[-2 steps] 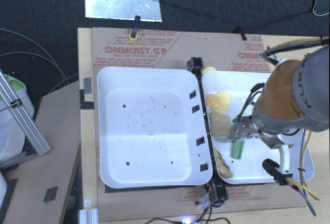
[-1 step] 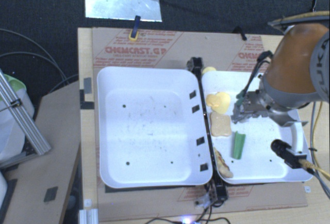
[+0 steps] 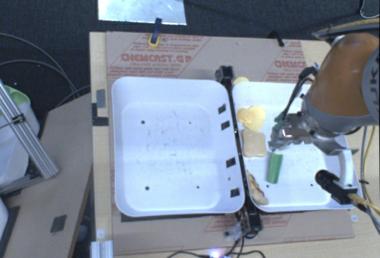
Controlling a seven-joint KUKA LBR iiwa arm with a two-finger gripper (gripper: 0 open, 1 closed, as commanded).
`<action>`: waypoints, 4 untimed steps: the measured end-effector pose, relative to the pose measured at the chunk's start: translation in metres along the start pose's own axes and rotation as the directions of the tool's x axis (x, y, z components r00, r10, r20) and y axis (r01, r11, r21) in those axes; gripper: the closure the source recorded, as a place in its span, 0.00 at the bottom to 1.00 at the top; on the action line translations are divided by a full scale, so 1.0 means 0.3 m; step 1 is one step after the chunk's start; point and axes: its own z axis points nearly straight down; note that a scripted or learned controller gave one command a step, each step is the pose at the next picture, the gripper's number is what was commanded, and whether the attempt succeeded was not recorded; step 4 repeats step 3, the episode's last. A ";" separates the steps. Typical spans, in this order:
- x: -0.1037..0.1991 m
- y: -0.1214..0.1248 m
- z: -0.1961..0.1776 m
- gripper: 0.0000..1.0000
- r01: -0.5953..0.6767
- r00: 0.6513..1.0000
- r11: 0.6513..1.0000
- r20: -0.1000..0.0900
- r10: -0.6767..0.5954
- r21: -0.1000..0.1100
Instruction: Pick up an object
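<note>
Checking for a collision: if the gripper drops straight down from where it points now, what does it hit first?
Probably the green stick, just below the gripper in the right bin; depth is unclear.

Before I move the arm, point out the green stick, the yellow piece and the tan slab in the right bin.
green stick [image 3: 274, 167], camera view, mid-length of its body
yellow piece [image 3: 252, 117], camera view, centre of its top
tan slab [image 3: 255, 145], camera view, middle of its flat face

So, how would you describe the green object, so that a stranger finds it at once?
Look in the right bin, near its middle. Just under the gripper lies the green stick, pointing toward the bin's front edge. Its neighbours, the beige slab and the yellow piece, are pale; it alone is green.
</note>
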 end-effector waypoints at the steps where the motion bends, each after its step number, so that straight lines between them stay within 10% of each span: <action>1: 0.249 0.006 -0.289 1.00 0.009 1.000 1.000 -0.003 -0.010 -0.009; 2: 0.439 0.005 -0.555 1.00 0.007 1.000 1.000 -0.004 -0.007 -0.009; 4: 0.426 0.007 -0.578 1.00 0.006 1.000 1.000 0.000 -0.006 -0.005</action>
